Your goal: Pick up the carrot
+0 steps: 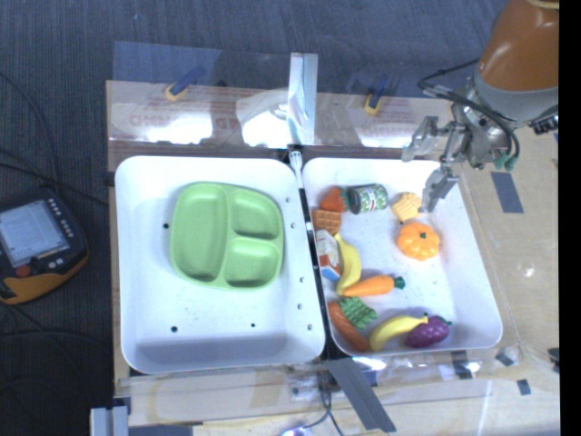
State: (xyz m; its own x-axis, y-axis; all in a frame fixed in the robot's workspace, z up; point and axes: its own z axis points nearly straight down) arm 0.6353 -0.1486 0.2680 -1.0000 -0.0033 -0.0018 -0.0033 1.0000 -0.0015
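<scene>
- Carrot (369,286): orange with a green tip, lying on its side in the lower middle of the right bin (472,271), green end pointing right. Its left end touches a banana (348,263).
- Gripper (434,163): over the right bin's upper right corner, fingers spread apart with nothing between them. One finger (442,185) points down toward a yellow wedge (407,207).
- Carrot to gripper: well apart; the carrot lies below and left of the gripper, with a pumpkin (418,241) between them.
- Arm (522,39): orange band at the upper right, reaching in from the right.
- Other contents, right bin: a green can (367,198) on its side near the top, a second banana (395,328) and a purple eggplant (427,332) along the bottom edge, plus several small toy foods against the left wall.
- Left bin (145,325): holds a green divided plate (226,235), three compartments.
- Handheld controller (38,239): on the dark floor, left of the bench.
</scene>
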